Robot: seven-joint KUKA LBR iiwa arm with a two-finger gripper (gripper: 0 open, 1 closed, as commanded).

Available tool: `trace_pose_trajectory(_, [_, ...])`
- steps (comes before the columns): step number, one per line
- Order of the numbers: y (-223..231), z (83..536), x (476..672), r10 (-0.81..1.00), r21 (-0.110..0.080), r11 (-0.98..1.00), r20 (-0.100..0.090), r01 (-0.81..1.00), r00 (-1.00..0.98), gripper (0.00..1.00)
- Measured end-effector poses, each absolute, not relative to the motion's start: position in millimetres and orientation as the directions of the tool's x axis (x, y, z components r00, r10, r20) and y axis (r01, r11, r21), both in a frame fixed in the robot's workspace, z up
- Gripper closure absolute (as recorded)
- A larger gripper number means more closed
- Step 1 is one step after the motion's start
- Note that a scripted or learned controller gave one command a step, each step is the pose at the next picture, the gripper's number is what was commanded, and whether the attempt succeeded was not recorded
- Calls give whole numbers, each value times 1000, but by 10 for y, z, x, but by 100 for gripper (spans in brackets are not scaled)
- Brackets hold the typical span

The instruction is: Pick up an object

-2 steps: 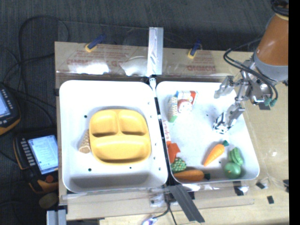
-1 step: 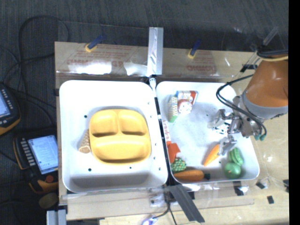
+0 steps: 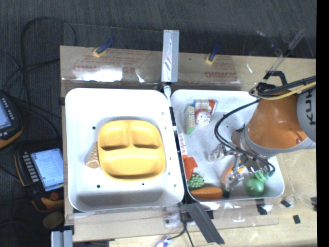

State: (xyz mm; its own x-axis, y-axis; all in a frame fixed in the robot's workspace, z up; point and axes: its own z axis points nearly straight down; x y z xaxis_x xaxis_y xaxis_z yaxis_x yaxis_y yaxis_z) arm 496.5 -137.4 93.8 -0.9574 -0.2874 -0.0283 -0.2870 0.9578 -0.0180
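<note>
In the right bin (image 3: 277, 192) the arm's orange wrist hangs low, with my gripper (image 3: 235, 168) pointing down toward the bin's front. Close around it lie a green ball (image 3: 254, 186), a small orange piece (image 3: 227, 177) and an orange carrot-shaped toy (image 3: 206, 192) against the front wall. A green bumpy toy (image 3: 195, 180) and a red-orange block (image 3: 189, 164) sit by the divider. A white and red packet (image 3: 201, 113) lies at the back of this bin. The wrist and cables hide part of the bin floor.
The left bin (image 3: 77, 112) holds a yellow divided tray (image 3: 132, 148) with a tan cone-shaped item (image 3: 93, 156) at its left side. Black cables (image 3: 231, 115) loop from the arm over the right bin. Handheld devices (image 3: 41, 169) sit left of the bench.
</note>
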Motion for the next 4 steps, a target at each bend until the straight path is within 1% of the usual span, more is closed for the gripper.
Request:
trace_pose_trajectory(1, [-1432,918,5008,-517,-13,856,-16,-517,-856,0])
trace_pose_trajectory(2, [-1155,905,5586,-500,-10,866,-10,-500,-866,0])
trace_pose_trajectory(3, [-1503,888,6616,-583,-2,813,-6,-583,-813,0])
trace_pose_trajectory(4, [-1520,900,5907,-724,-9,689,-7,-724,-689,0])
